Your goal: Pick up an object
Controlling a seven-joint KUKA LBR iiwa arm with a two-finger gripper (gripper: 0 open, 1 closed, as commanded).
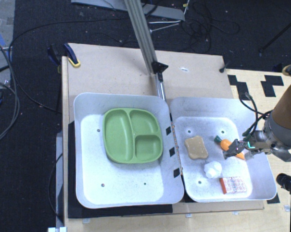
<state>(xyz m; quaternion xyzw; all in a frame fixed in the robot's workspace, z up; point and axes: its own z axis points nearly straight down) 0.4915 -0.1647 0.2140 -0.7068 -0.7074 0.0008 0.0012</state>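
Note:
In the right bin [258, 190] lie a tan slice of bread [196, 147], a small orange carrot-like toy with a green tip [222, 142], a white crumpled ball [212, 169] and a red-and-white packet [233, 184]. My gripper [239, 150] hangs over the right part of this bin, just right of the orange toy, with its dark fingers close beside it. No object shows between the fingers.
The left bin [85, 182] holds a green sectioned tray [133, 135]. A grey metal pole [144, 33] slants in from the top to the bins' back edge. The arm's body [282, 128] sits at the right, over the bin's right rim.

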